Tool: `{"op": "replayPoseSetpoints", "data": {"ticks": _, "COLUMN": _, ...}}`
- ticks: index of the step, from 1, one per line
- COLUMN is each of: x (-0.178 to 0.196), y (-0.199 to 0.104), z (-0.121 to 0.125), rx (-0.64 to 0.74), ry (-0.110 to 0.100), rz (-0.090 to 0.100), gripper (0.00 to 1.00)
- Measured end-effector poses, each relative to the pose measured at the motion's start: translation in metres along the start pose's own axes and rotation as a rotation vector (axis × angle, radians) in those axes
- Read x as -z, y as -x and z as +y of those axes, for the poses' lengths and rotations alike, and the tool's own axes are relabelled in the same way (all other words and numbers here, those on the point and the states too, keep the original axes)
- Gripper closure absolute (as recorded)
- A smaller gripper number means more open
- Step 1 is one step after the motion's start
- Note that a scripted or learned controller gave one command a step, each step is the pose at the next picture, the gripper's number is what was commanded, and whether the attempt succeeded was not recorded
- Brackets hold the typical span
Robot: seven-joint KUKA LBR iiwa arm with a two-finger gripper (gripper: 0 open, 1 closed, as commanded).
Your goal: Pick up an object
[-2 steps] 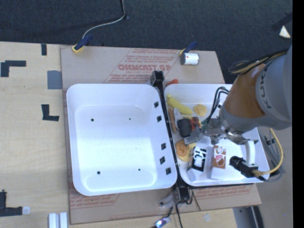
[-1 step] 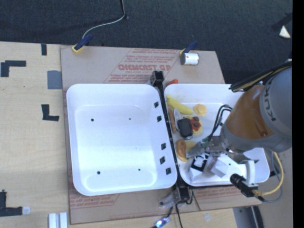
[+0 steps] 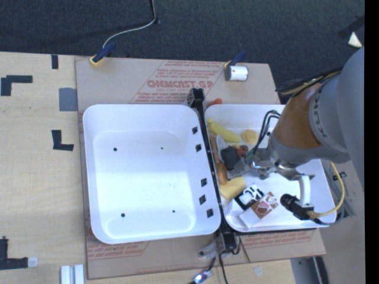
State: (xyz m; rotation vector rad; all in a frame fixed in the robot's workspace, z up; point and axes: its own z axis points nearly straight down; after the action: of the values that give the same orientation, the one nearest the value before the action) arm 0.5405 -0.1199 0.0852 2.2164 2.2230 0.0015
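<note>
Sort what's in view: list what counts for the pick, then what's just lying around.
For the pick:
tool
right bin
yellow banana-shaped piece
yellow block
dark object
brown packet

Just lying about:
left bin
blue clamps
white cylinder
cardboard sheet

Grey KUKA arm (image 3: pixel 346 117), rounded casing, w/ orange band (image 3: pixel 294 126) above wrist. Black cable loops over band; yellow cable runs along white bracket nr black cylindrical fitting.
</note>
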Motion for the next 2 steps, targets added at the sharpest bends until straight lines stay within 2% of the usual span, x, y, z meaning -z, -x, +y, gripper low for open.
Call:
{"op": "replayPoseSetpoints", "data": {"ticks": 1, "x": -0.002, "y": 0.002, "z": 0.062, "rx": 0.004, "ry": -0.015, "rz": 0.002, "gripper": 0.00}}
{"op": "replayPoseSetpoints", "data": {"ticks": 2, "x": -0.004, "y": -0.015, "z": 0.086, "rx": -0.003, "ry": -0.023, "rz": 0.001, "gripper": 0.00}}
